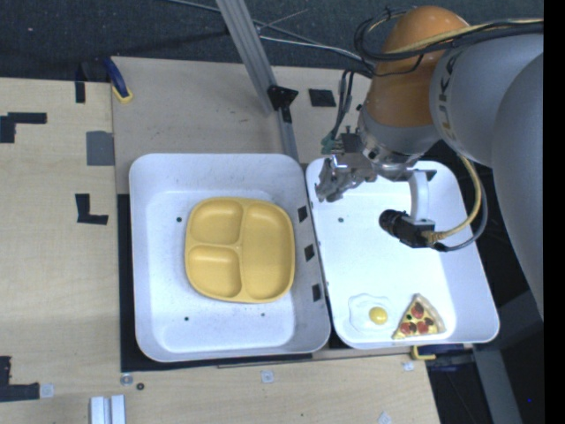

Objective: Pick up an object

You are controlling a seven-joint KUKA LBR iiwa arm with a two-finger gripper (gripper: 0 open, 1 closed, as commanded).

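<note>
Near edge of desk (53,325): pale wood, black tape marks at left, small clear bracket near front-left corner. Two white bins side by side, touching along inner rims.

Right bin (468,263), near edge: toy fried egg (370,313) flat by front rim, toward inner front corner; toy pizza slice (418,318) just beside it on the outer side, close to front rim, tip pointing away from front. Both apart from each other by a thin gap, untouched. Mid floor of right bin bare white, wide room between toys and arm.

Left bin (159,237): yellow divided plate (239,248) centred, three compartments, nothing in them. Bare floor on all sides of plate, more at front and left rim. Black clips on rim between bins.

Far part of right bin: gripper (331,182) over back inner corner, right at rim shared with left bin. Fingers pointing down-left; spread or pressed together — cannot tell, nothing seen between them. Black cylindrical fitting with yellow cable hanging off wrist over bin's middle back. Grey arm with orange band (410,69) coming in from right, covering back outer corner.

Far desk edge: grey metal post (256,56) slanting up from behind bins, blue-yellow clamp at far-left corner, dark floor beyond. No readable writing or labels.
</note>
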